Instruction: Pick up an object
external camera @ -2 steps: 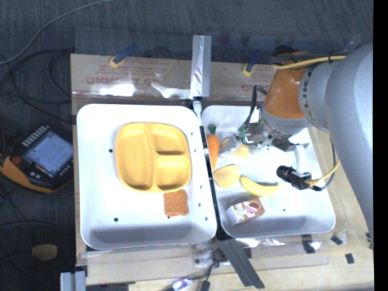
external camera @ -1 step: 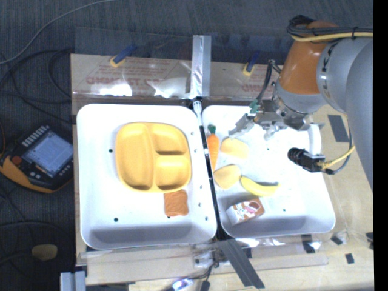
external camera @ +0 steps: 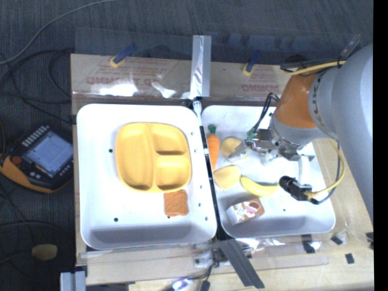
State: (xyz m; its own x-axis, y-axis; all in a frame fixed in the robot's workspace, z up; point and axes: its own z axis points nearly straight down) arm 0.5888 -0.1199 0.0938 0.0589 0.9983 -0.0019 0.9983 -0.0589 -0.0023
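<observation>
The gripper (external camera: 251, 145) hangs low in the right bin (external camera: 321, 223); whether it grasps anything cannot be told. Left of it lie a carrot (external camera: 213, 150) and pale food pieces (external camera: 230, 145); a banana (external camera: 259, 187) lies below.

Wooden bench (external camera: 85, 71), two white bins (external camera: 97, 223) side by side

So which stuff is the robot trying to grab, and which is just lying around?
For the job: gripper, carrot, banana, small packet, two pale yellow pieces.

Just lying about: yellow divided tray, orange square, handheld controller.
</observation>
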